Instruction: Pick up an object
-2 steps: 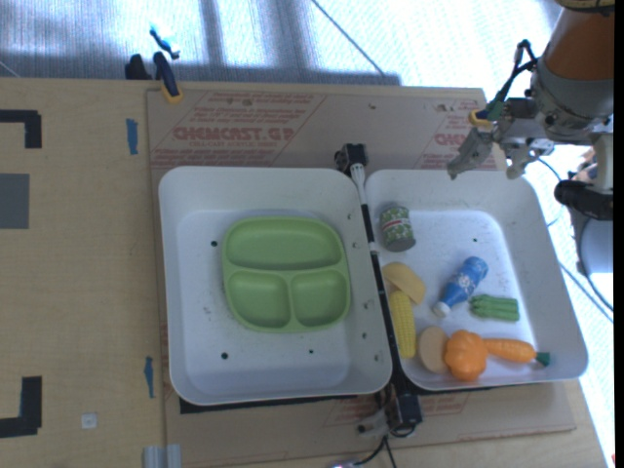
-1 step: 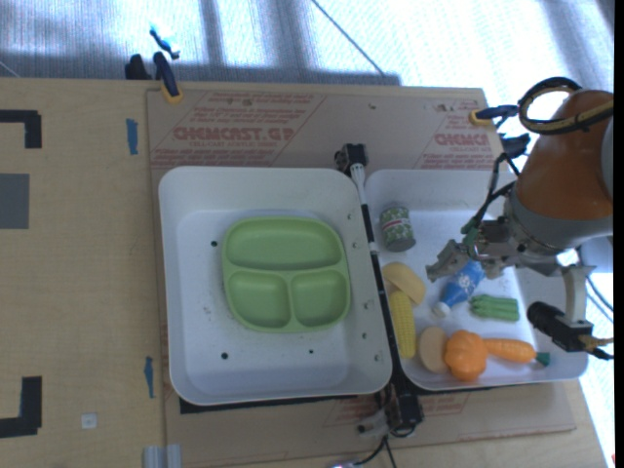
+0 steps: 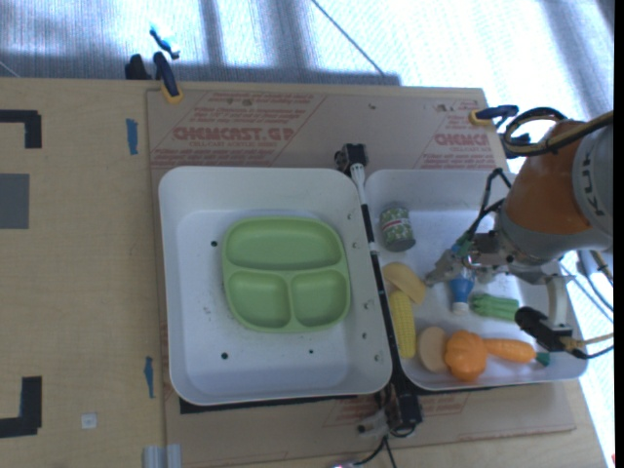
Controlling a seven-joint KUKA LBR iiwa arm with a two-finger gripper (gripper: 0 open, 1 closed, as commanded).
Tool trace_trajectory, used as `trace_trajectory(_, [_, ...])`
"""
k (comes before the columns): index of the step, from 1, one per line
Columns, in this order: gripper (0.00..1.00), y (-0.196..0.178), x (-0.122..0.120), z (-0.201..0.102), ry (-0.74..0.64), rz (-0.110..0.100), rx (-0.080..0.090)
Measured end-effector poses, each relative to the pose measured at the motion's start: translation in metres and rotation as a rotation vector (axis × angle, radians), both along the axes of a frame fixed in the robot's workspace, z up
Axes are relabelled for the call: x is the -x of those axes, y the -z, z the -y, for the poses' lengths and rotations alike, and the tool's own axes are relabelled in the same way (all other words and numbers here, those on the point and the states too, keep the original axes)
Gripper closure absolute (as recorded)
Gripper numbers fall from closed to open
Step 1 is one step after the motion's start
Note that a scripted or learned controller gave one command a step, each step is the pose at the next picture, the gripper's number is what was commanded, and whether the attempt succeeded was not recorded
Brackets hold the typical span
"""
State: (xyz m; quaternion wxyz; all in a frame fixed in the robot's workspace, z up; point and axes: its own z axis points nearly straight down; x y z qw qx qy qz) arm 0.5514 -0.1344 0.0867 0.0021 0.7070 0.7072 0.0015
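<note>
The gripper [image 3: 461, 283] hangs low over the right bin [image 3: 429, 195], pointing down beside a green toy [image 3: 495, 307]; its opening cannot be made out. A carrot [image 3: 510, 350], orange [image 3: 465, 355], corn cob [image 3: 403, 324] and can [image 3: 396, 226] lie nearby. A green divided plate [image 3: 285, 272] fills the left bin [image 3: 185, 261].
</note>
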Motion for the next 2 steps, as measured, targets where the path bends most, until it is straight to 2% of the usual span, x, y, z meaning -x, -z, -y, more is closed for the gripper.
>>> trace_trajectory(1, [1.00, -0.011, -0.001, 0.001, 0.002, 0.005, 0.004])
trace_trajectory(2, [1.00, -0.143, -0.003, -0.049, -0.002, -0.002, -0.001])
